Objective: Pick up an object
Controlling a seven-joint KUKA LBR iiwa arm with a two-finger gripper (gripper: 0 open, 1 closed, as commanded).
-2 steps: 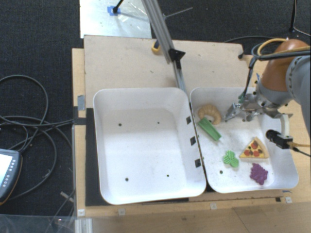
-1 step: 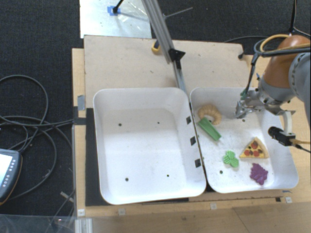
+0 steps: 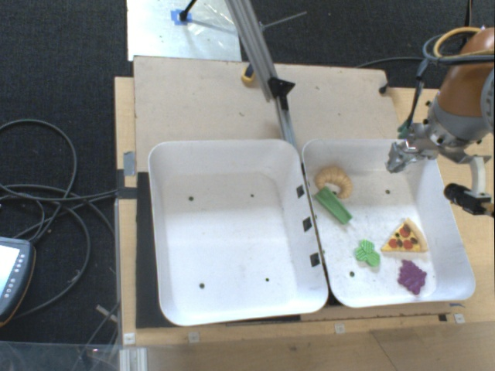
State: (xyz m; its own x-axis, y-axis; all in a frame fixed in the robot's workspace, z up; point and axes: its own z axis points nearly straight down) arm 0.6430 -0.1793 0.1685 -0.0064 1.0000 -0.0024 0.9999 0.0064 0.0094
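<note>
Camera view shows the right bin [image 3: 441,199] holding five small toys, the green block [image 3: 333,205] touching the tan ring [image 3: 333,181]. The claw [image 3: 396,161] hovers over the bin's far end, grip unreadable. Judged risk: catching both touching pieces, or slipping off the flat pizza slice [image 3: 405,237].

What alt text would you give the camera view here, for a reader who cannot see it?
A grey and orange robot arm's gripper hovers over the far edge of the right bin, holding nothing visible. That bin contains a tan ring-shaped toy, a green block, a green leafy toy, a pizza slice and purple grapes; the left bin sits beside it.
</note>
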